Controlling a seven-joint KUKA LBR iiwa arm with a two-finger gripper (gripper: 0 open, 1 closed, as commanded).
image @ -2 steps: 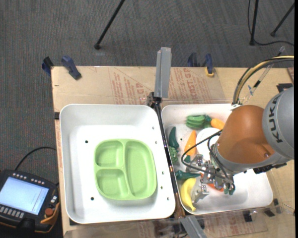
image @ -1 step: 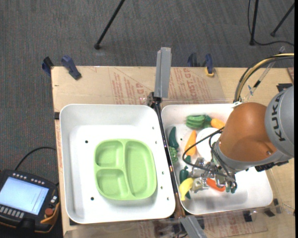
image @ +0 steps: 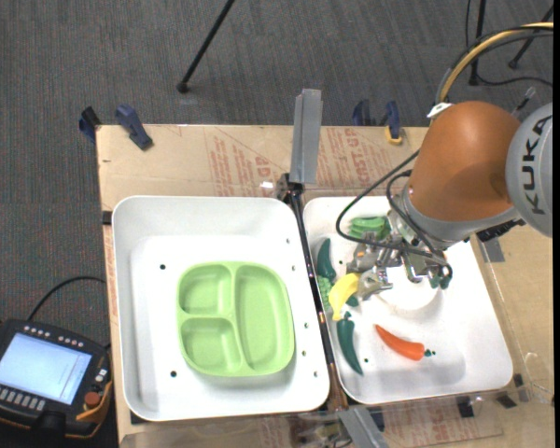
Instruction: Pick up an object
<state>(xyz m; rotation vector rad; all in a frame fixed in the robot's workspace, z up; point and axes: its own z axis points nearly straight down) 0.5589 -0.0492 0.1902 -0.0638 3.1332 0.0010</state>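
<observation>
Carrot (image: pixel 399 343) lies below the gripper (image: pixel 378 273) (finger state unclear) near a banana (image: pixel 343 292).

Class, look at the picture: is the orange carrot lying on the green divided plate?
No. The carrot lies in the right bin, while the green plate sits in the left bin.

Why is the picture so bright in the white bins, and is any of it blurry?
Camera view: overhead light bleaches the two shallow white bins, and the right one's floor glares near the small orange carrot; the light green divided plate stays sharp with soft shadows in its compartments; the two-finger gripper looks cluttered and slightly smeared.
</observation>
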